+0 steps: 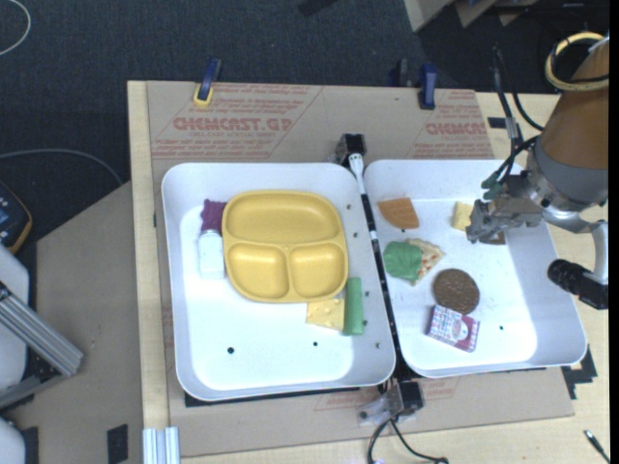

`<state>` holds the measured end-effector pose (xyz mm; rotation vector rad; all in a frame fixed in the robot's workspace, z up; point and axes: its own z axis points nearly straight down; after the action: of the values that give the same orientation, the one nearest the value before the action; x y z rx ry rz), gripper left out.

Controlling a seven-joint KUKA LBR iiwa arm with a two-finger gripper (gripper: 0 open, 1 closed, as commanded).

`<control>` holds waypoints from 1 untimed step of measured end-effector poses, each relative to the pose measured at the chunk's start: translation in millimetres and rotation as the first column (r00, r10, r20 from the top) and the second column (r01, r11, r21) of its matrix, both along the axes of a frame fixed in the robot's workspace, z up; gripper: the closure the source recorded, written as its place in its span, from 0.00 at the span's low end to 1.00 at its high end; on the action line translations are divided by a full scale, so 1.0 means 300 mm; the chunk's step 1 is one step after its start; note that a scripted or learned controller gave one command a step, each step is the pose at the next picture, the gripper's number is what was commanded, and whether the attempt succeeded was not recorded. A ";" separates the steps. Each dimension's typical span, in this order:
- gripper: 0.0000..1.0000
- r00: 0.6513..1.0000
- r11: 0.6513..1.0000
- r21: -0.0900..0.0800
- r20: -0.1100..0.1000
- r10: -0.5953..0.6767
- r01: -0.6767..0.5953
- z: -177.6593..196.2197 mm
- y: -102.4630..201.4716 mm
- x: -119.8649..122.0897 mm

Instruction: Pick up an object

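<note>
Yellow is what catches my eye first from the overhead camera: a pale yellow block sits at about one o'clock in the right bin, and the gripper hangs just beside it, low over the bin floor, at the block's three o'clock side. From this slant I cannot tell how far apart the tool's tips stand, nor whether anything sits between them, so I will not call it a hold. I judge the step in hand to be the approach to that block. To do it well I would centre the tool over the block, come straight down so it does not skid toward the bin wall, and close only once the block is squarely bracketed. Counting the right bin: one yellow block, one orange wedge at eleven o'clock, one green-and-tan piece near nine, one brown disc near the middle, one pink packet at six. The left bin bears one yellow divided tray, one purple item and one white item at nine o'clock of it, one green stick and one yellow slice at five.
</note>
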<state>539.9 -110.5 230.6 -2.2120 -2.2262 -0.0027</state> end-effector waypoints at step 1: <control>1.00 1.000 1.000 0.000 -0.002 0.001 -0.001 -0.019 0.209 -0.017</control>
<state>534.7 -47.8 224.9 -2.2101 -2.2260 -0.0004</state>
